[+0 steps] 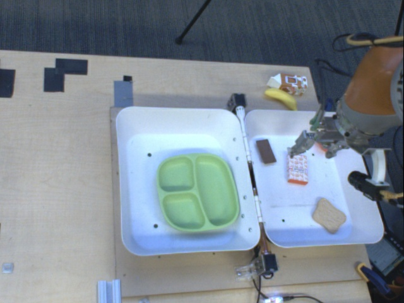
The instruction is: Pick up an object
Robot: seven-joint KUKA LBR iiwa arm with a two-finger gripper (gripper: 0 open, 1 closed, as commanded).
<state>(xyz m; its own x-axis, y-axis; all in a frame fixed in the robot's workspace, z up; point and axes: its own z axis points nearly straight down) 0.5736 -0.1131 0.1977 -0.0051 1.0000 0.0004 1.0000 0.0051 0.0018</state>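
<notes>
Three objects lie in the right bin (pixel 353 232): a brown bar (pixel 265 151) near its left wall, a red and white packet (pixel 298 168) in the middle, and a tan slice of toast (pixel 329 214) near the front. My gripper (pixel 315 146) hangs over the back right part of this bin, just up and right of the packet. Its fingers (pixel 301 143) are spread open and nothing sits between them. The orange-banded wrist (pixel 374 87) reaches in from the right.
The left bin (pixel 136 169) holds a green divided plate (pixel 197 192). A banana (pixel 280 97) and a small carton (pixel 291 82) lie on the bench behind the right bin. A black clamp (pixel 237 101) sits where the bins meet.
</notes>
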